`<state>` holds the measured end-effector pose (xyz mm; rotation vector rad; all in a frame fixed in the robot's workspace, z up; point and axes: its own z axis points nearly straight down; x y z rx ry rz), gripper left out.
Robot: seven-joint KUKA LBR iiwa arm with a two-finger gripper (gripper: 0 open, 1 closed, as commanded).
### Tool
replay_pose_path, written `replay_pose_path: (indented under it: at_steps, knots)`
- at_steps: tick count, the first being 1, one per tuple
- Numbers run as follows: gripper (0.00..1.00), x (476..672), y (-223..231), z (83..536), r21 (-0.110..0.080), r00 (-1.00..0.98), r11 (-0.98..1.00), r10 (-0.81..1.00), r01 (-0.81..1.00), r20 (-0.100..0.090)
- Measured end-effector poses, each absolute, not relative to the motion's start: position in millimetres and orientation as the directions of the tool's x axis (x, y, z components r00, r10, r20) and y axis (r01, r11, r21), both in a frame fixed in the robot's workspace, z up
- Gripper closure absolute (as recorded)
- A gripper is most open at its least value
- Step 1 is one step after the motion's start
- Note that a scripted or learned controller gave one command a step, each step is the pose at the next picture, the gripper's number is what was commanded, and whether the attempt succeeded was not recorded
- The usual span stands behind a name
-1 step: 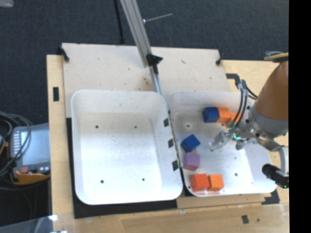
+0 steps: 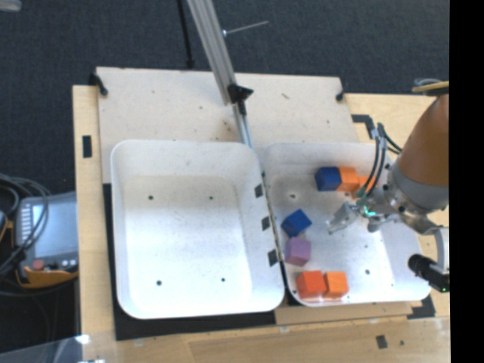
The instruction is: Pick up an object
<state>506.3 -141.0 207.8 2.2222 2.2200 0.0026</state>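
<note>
The grey two-finger gripper [image 2: 344, 219] hangs over the middle of the right shallow white bin [image 2: 393, 274], holding nothing; its spread I cannot tell. The approach step is under way: next, descend onto the small blue cube [image 2: 296, 222] just beside it, toward the bin's left wall.

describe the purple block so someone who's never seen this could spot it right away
Start at the right-hand shallow white bin and follow its left wall, which borders the other bin. About halfway down sits the small pale purple cube, just below a dark blue cube and above a pair of orange cubes. It is the bin's single purple piece.
</note>
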Motion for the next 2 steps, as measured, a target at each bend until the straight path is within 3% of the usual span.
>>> replay_pose_path:
  at_steps: [1,2]
  knots:
    - [0.0,505.6,-138.2,164.9,-0.004,0.003,-0.003,1.0,1.0,-0.001]
    - [0.0,505.7,-144.2,107.7,0.008,0.005,-0.005,1.0,1.0,-0.007]
